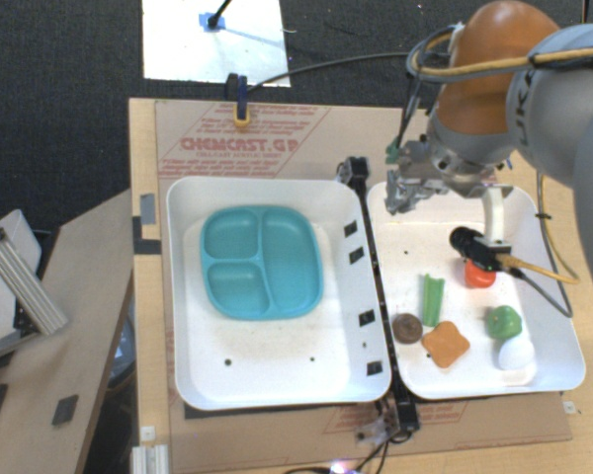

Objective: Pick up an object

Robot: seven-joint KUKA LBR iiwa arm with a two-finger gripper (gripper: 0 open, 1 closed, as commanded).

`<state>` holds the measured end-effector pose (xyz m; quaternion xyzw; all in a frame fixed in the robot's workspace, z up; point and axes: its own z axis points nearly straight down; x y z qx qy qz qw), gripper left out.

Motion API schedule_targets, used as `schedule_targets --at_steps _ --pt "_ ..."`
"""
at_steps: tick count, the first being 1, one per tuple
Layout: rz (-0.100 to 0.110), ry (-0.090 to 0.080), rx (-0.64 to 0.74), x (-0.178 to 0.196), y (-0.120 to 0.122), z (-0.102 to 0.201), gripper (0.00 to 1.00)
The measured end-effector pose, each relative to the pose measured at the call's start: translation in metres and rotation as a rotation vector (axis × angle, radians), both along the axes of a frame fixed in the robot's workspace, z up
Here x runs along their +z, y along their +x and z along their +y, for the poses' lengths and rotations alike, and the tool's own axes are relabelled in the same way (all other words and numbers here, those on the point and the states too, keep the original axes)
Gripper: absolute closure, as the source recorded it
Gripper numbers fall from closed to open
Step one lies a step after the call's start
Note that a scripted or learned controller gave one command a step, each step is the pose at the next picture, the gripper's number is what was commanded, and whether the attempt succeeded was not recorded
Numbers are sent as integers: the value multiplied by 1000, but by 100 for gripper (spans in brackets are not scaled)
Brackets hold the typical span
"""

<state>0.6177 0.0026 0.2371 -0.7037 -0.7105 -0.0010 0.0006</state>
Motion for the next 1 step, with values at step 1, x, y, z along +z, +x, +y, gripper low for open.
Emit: schedule_targets --at_steps 1 --pt "1 0 1 -13 -5 58 100"
